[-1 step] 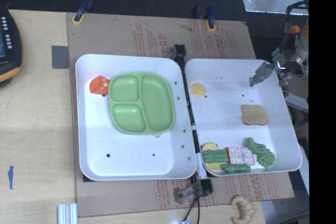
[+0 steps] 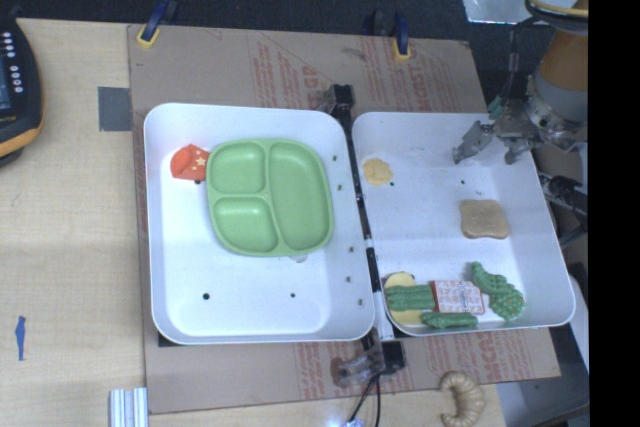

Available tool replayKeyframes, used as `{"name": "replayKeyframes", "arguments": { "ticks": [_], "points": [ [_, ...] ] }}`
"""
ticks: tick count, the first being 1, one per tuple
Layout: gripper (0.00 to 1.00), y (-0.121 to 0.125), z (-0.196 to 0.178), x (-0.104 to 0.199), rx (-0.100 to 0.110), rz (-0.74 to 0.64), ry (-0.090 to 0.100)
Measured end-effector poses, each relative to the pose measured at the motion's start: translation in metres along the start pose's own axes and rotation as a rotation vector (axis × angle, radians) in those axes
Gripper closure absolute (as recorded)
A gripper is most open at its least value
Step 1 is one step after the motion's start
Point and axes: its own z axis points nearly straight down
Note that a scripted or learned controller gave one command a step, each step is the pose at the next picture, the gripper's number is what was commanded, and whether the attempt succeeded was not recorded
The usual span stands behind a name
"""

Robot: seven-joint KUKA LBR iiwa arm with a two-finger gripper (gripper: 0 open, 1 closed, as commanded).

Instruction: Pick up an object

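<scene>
Tan, flat, toast-shaped slice [image 2: 484,219] was seen lying mid right bin [image 2: 430,215], near a pale round cookie [image 2: 377,172] and knobbly green plastic veg [image 2: 498,289], while the gripper [image 2: 492,143] was spread open, nothing grasped, above the bin's far edge.

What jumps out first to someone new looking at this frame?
The green divided plate in the middle of the left bin dominates, with a small red item tucked against its left edge. In the right bin, green toy vegetables cluster along the near wall, a tan slice lies mid-bin, and the gripper hovers over the far right corner.
</scene>
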Motion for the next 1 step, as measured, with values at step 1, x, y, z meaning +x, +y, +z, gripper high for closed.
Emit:
{"name": "replayKeyframes", "arguments": {
  "ticks": [1],
  "points": [
    [0.00, -0.0501, -0.0387, -0.0003, -0.002, 0.007, 0.002]
  ]
}}
